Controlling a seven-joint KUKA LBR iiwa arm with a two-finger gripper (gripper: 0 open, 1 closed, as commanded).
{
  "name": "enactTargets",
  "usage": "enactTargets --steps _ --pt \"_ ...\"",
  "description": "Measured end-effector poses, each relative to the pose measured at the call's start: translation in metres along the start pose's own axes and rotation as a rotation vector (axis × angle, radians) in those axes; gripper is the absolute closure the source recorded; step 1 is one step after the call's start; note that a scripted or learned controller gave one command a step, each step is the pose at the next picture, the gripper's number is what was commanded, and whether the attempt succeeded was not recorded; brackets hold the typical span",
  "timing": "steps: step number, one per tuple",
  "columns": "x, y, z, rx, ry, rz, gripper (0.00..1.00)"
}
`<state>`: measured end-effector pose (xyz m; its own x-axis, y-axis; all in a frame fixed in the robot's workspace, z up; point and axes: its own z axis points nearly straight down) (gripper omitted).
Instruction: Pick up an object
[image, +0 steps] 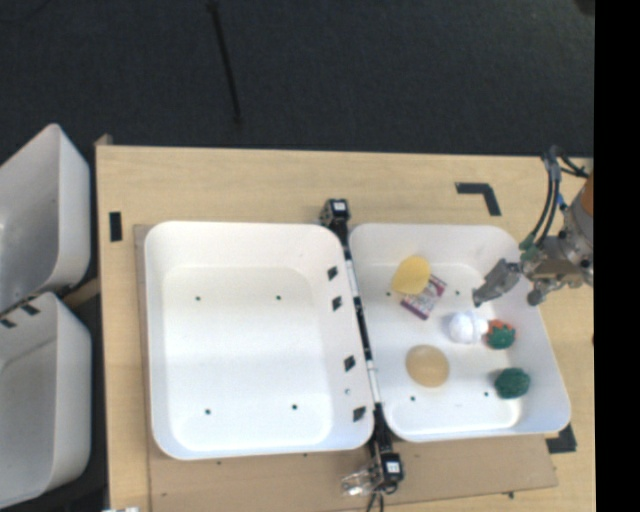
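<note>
The claw (513, 285) is seen at the right edge of the right bin (545, 400), just above its rim, with its two grey fingers spread apart and nothing held between them. One finger (492, 283) slants down over the bin's floor; the other lies nearer the rim.

Just below the claw, a small white ball (461, 327), smooth and round, is found near the bin's right edge. Touching its right side, a small green and orange object (500, 336) with a fuzzy look is seen. Further toward the near right corner a dark green tufted ball (512, 382) is placed apart from the others. A flat tan disc (428, 366), matt and round, lies near the middle of the bin's near half. Toward the far side a yellow rounded lump (411, 274) rests against a small pink and white packet (425, 298).

The left bin (160, 330) is joined to the right one along a clipped seam. Both bins, of smooth white plastic, are carried by a pale wooden desk (250, 185).
</note>
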<state>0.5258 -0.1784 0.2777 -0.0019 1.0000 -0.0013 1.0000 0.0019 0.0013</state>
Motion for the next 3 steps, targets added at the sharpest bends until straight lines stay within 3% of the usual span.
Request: enactTargets --steps 1,2,3 --pt "0.024 -0.040 0.127 0.015 0.006 0.002 0.00" --pt "0.073 0.018 0.067 -0.008 0.001 -0.007 0.00" --pt "0.081 -0.037 0.110 0.008 0.003 0.003 0.00"
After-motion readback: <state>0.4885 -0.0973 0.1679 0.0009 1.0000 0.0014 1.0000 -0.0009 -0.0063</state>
